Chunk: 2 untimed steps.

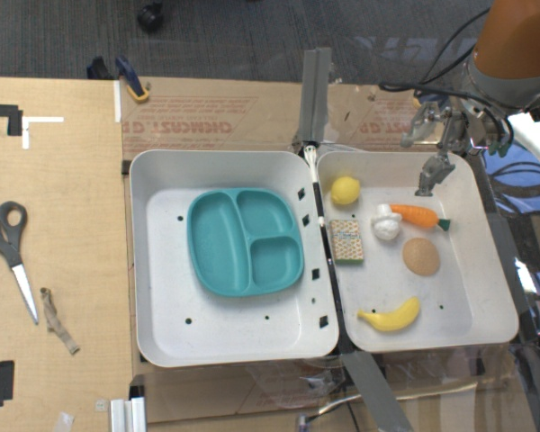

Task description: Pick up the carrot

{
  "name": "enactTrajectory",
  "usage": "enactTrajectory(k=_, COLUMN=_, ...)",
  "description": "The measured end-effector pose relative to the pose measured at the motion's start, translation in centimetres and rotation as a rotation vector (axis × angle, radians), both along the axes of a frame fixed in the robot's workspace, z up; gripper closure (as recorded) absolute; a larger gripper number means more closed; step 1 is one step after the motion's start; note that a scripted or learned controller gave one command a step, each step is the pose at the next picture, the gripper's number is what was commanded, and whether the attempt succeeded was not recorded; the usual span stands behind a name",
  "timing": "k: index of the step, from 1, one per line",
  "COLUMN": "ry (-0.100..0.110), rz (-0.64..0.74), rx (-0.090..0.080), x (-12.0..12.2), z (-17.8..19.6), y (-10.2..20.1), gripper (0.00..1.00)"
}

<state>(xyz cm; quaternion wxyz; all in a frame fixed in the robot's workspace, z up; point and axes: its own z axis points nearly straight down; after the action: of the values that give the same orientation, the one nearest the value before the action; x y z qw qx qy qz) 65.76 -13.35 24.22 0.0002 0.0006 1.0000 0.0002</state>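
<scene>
I see the gripper (429, 180) upper right above the carrot (416, 215); can't tell its state. Garlic (386, 226) touching it could spoil my grasp.

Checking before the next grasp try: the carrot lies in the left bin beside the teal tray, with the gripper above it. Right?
Not quite. The camera view shows the carrot in the right bin, beside the garlic, not by the teal tray. The gripper does hang just above it.
</scene>
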Motion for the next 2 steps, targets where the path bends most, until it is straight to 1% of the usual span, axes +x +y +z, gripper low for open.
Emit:
enactTrajectory(k=1, ry=-0.005, rz=-0.108, rx=-0.001, x=-2.1, z=-14.8, y=-0.3, gripper=0.00)
enactTrajectory(k=2, ry=-0.012, rz=-0.105, rx=-0.002, x=-1.8, z=-13.7, y=-0.2, gripper=1.00)
